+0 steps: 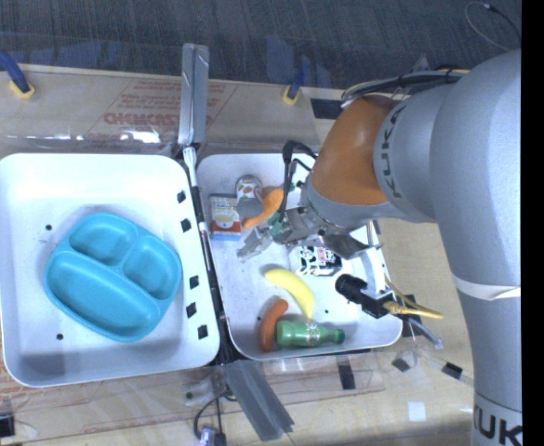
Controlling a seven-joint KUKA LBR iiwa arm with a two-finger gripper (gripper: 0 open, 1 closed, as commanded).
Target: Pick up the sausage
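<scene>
We're hovering the gripper (258, 240) over the right bin (383, 337), nothing between its fingers, spread unclear. The sausage (271, 322) is lying below it, touching the green bottle (309, 334) (banana (291, 289) between), so we're aiming for its free left end.

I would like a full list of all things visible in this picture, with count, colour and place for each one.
Bins: two, white, side by side on the bench.
Divided plate: one, blue, in the left bin.
Sausage: one, orange-red, right bin's near edge, beside the bottle.
Bottle: one, green, lying on its side.
Banana: one, yellow, middle of the right bin.
Small carton: one, red and white, right bin's left side.
Black-and-white item: one, under the wrist; kind unclear.
Arm: one, grey, orange band.
Gripper: one, above the right bin's upper part.
</scene>
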